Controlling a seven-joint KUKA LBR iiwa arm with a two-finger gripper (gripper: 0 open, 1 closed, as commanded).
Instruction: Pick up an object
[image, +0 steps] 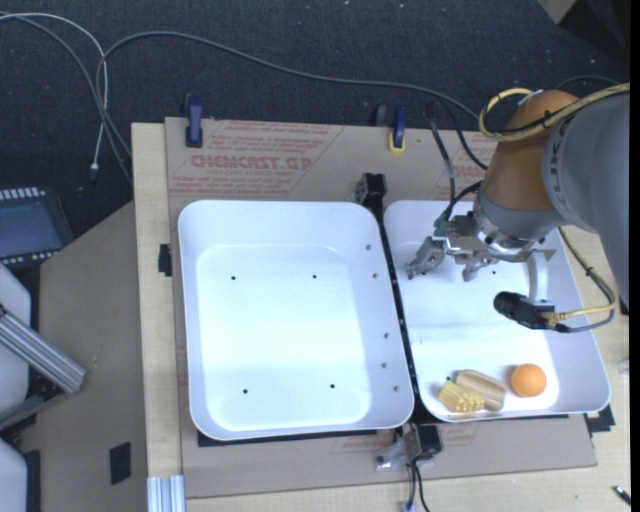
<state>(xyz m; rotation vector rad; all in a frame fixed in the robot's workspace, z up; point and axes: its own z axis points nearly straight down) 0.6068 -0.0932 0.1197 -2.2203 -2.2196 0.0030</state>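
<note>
Orange ball (528, 380) sits far from the jaws (447, 260); their state is unclear, so a blind descent risks missing it.

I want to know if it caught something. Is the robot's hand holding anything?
No, nothing is between its fingers. The hand hangs over the right bin, away from the orange ball.

One fixed cam overhead — slanted down on both bins (290, 215).
</note>
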